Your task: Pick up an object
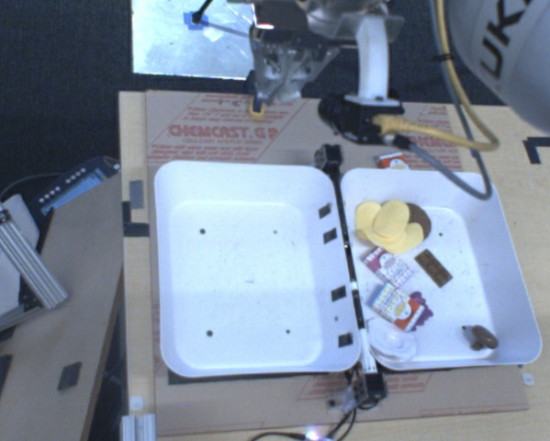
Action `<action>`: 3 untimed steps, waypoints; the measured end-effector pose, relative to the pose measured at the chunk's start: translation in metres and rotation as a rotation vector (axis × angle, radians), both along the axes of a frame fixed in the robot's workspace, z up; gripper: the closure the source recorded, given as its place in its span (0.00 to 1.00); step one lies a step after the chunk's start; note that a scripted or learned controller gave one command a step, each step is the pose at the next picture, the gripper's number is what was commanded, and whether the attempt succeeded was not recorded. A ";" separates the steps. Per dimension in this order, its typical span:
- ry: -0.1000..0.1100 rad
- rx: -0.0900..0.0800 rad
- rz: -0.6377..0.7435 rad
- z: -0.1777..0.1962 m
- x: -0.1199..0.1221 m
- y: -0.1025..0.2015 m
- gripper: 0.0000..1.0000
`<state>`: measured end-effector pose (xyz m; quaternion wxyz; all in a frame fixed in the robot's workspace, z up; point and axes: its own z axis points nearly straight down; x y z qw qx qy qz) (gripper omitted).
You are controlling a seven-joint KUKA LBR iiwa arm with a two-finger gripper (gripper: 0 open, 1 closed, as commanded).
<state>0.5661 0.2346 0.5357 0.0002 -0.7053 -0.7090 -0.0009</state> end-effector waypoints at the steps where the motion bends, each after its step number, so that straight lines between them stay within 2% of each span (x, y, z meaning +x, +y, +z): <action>1: 0.001 0.000 0.000 -0.001 -0.017 0.000 1.00; 2: 0.001 -0.001 0.000 -0.001 -0.038 -0.001 1.00; 3: 0.000 -0.001 -0.001 -0.001 -0.046 -0.001 1.00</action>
